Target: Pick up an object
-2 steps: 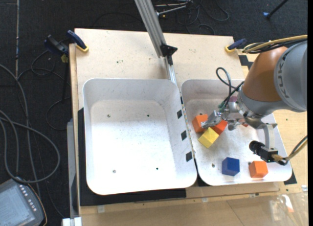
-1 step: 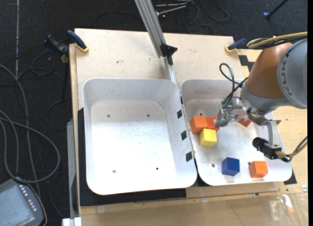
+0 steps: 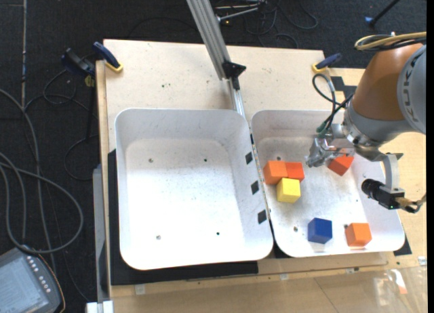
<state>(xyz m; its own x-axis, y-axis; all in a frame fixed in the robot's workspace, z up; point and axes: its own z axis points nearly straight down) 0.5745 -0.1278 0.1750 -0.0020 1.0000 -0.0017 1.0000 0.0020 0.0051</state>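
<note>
My gripper (image 3: 317, 157) hangs low over the upper middle of the right bin (image 3: 380, 237). A red-orange block (image 3: 341, 164) lies right beside it, partly hidden under the wrist; I cannot tell whether the two touch. To the gripper's left sit two orange blocks (image 3: 283, 171) pressed together, with a yellow block (image 3: 289, 190) against their front. Near the bin's front edge are a blue block (image 3: 320, 230) and another orange block (image 3: 358, 234).
The left bin (image 3: 180, 190) lies alongside, its wall meeting the right bin's. A slanted metal rail (image 3: 207, 24) reaches down to the bins' far junction. Clamps (image 3: 108, 57) sit on the board's back corners. Cables (image 3: 325, 91) hang from the arm.
</note>
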